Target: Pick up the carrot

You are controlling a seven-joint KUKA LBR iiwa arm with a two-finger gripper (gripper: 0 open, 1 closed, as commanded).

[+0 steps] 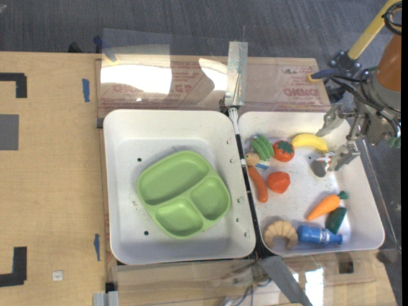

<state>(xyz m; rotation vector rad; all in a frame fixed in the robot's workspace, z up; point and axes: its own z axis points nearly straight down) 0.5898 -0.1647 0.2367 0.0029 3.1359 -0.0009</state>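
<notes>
Bright, even overhead light. Strong white glare lies on the clear plastic sheet in the upper middle of the frame. The white bins look slightly washed out, and shadows are soft and short. Overall sharpness is modest, with the frame's upper right softest.

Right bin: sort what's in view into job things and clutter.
For the job:
carrot, in the right bin
tool, above that bin's upper right

Lying about:
banana
two tomatoes
sausage
green vegetable
croissant
blue bottle
green plate, in the left bin
</notes>
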